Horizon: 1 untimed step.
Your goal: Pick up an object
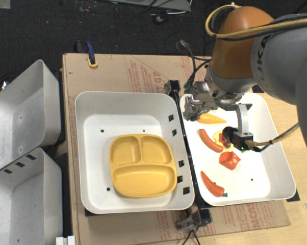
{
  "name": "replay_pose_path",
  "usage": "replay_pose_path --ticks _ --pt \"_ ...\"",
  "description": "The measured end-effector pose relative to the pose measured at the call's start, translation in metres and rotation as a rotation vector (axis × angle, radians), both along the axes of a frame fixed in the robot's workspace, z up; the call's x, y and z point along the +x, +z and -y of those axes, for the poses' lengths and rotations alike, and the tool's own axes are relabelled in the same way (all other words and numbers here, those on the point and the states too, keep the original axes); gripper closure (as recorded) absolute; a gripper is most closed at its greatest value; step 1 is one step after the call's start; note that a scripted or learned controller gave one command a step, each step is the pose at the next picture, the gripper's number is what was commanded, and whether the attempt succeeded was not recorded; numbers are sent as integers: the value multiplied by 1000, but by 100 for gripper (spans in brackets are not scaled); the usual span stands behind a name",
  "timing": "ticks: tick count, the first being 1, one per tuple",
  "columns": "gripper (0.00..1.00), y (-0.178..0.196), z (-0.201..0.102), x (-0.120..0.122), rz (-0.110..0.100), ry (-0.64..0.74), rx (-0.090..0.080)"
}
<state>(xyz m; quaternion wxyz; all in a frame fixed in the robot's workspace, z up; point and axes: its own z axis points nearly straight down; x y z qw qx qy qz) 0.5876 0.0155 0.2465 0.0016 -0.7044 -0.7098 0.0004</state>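
My gripper point(195, 106) hangs over the far left corner of the right bin point(276, 152), under the orange band of the arm. Just beside it, on the bin floor, lies a yellow-orange piece point(213, 119). Nearer the camera are a long red piece point(210, 140), a red chunk point(229, 160) and a red chili-like piece point(212, 184) with a green tip. The gripper's body hides what is directly under it.
The left bin point(92, 111) holds a yellow divided plate point(142, 165). A black divider point(181, 147) runs between the two bins. A dark fitting with a cable point(238, 138) hangs from the arm above the right bin. Grey-white casings point(21, 137) stand at the left.
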Motion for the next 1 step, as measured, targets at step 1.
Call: replay_pose_path --ticks 1 --pt "100 -9 -57 -15 0 0 0"
